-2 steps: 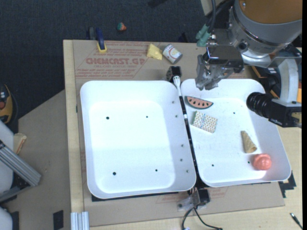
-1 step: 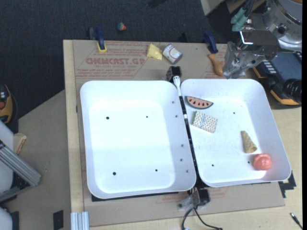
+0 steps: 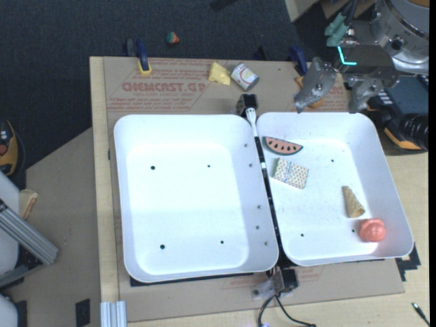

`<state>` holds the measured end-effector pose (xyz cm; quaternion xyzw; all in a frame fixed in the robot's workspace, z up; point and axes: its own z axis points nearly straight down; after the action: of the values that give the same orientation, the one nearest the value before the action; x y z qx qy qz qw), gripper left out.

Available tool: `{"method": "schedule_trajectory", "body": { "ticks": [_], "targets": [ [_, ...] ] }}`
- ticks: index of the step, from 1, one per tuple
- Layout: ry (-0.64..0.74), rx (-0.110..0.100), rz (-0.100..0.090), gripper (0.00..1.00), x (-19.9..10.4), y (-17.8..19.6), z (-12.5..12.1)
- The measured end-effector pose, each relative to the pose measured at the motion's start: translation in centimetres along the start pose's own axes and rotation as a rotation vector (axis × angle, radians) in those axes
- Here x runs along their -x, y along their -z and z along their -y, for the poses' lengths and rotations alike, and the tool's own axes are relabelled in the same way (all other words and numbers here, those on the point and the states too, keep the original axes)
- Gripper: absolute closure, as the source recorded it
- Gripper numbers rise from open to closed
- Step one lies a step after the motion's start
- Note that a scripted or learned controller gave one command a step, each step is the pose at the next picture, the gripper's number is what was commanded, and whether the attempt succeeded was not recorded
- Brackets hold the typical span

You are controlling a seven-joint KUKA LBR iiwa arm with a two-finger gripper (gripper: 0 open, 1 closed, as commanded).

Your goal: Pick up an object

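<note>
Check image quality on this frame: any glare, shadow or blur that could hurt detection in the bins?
Camera view: the left bin is bright and near blown out across its floor, with a dimmer band toward its near edge; the watermelon slice, patterned pad, cone and pink ball read sharp with faint shadows; the gripper at the far rim looks soft.

Two white bins sit on the bench, the left bin and the right bin (four items in it): one watermelon slice, one patterned packet, one cone and one pink ball.
</note>
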<state>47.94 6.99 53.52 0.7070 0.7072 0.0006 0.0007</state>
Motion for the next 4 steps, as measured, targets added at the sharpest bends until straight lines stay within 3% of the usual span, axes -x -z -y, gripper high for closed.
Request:
{"method": "schedule_trajectory", "body": {
  "ticks": [1,2,3,4],
  "targets": [
    [0.007,-0.013,0.002,0.00,-6.6,-9.6,0.1],
    [0.002,0.001,-0.001,1.00,-6.3,-8.0,0.0],
    [0.002,0.009,-0.004,1.00,-7.9,0.5,0.0],
    [0.006,-0.015,0.004,1.00,-13.3,-12.1,0.2]
  ]
}}
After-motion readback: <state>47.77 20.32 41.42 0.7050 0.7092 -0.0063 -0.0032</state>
